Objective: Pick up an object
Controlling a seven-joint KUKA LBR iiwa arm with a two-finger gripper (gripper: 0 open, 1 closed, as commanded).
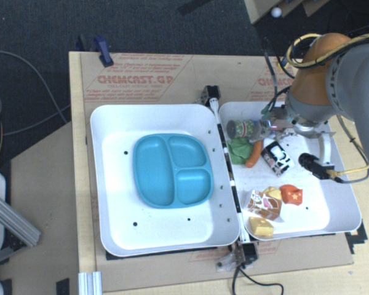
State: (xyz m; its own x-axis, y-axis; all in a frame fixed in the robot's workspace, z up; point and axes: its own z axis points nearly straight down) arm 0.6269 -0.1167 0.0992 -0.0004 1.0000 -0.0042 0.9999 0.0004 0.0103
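Observation:
The right bin [338, 217] holds several small objects. A small can [243, 128] lies on its side at the far left corner, with a green leafy toy [238, 149] and an orange carrot [253, 154] just below it. Nearer the front lie a red piece with a star [291, 195], a brown and white snack packet [264, 203] and a yellow piece [262, 227]. My gripper [277, 157] is low in the bin, just right of the carrot and above the snack packet. Nothing is visibly held in it.
The left bin [111, 226] holds a blue divided plate [172, 169] at its middle. The grey arm with its orange band [313, 72] comes in over the right bin's far right corner. A black part with a cable [313, 165] hangs right of the gripper.

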